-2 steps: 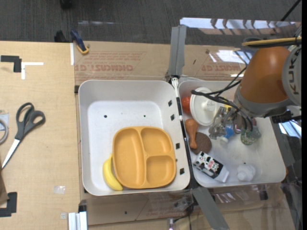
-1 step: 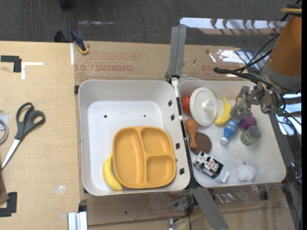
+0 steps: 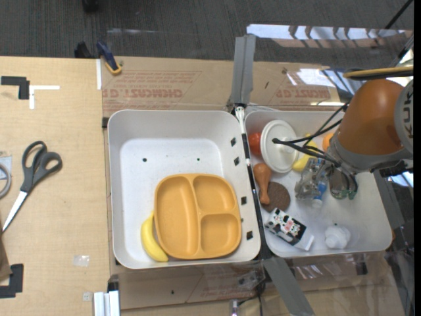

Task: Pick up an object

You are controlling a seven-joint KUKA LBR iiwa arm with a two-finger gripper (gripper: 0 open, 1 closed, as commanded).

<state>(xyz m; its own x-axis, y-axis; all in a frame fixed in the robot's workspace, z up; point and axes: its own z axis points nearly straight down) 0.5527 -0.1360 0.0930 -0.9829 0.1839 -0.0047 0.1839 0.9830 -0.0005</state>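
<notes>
My gripper (image 3: 321, 183) hangs low in the right bin (image 3: 368, 242), below the arm's orange band (image 3: 371, 117). A small blue thing (image 3: 320, 192) lies right under it, partly hidden. To its left are a white round dish (image 3: 276, 147), a yellow piece (image 3: 300, 164), a brown drumstick (image 3: 263, 180) and a dark brown patty (image 3: 278, 195). Nearer the front lie a black-and-white carton (image 3: 287, 228) and a small white lump (image 3: 336, 236). A red-orange piece (image 3: 254, 141) sits at the bin's left wall.
The left bin (image 3: 131, 170) holds a yellow divided plate (image 3: 197, 214) with a banana (image 3: 150, 240) tucked under its left edge. Scissors (image 3: 31, 173) lie on the bench at far left. A grey divider (image 3: 242, 71) stands behind the bins.
</notes>
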